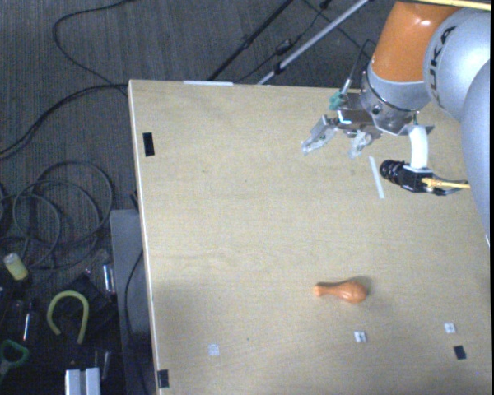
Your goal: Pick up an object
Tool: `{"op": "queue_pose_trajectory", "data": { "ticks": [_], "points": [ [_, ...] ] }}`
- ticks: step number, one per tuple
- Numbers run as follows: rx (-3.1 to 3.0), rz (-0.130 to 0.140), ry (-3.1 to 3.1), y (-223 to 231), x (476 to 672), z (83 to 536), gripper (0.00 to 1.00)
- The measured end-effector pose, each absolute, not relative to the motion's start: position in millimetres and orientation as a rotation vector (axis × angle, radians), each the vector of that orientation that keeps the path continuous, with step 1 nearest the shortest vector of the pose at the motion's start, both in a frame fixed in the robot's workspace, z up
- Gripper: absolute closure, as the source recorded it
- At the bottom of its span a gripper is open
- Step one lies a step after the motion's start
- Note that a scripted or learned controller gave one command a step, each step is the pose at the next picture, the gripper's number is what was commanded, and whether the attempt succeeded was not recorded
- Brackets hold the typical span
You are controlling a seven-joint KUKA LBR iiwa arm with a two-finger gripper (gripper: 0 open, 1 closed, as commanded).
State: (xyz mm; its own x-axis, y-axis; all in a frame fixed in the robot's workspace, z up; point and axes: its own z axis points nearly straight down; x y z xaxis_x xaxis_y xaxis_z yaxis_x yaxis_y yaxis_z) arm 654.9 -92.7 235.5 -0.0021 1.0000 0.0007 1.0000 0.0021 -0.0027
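Claw point(336, 141) spread w/ nothing in it, hovering at 1 o'clock; prob pre-reach, needs dropping toward orange pear-shaped thing point(342, 291) at 5.

**Matt wood, glossy arm**

The bench top point(230, 220) looks like pale, smooth, matt wood. The orange pear-shaped object point(342, 291) appears smooth, like plastic. The arm's orange band point(403, 48) shines glossy; the gripper point(336, 142) looks like bare metal.

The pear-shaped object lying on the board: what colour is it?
Orange, seen in the camera view: the pear-shaped object.
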Motion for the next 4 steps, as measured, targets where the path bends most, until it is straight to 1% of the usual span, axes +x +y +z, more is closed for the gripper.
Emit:
{"op": "queue_pose_trajectory", "data": {
  "ticks": [1, 2, 3, 4],
  "points": [
    [-2.443, 0.004, -1.971, -159.8, 573.5, 172.9, 0.0],
    [-2.315, 0.006, -2.123, -183.6, 629.5, 82.8, 0.0],
    [-2.15, 0.005, -2.294, -214.5, 668.5, 84.2, 0.0],
    [-1.708, 0.002, -2.639, -202.8, 669.3, 84.6, 0.0]
  ]
}}
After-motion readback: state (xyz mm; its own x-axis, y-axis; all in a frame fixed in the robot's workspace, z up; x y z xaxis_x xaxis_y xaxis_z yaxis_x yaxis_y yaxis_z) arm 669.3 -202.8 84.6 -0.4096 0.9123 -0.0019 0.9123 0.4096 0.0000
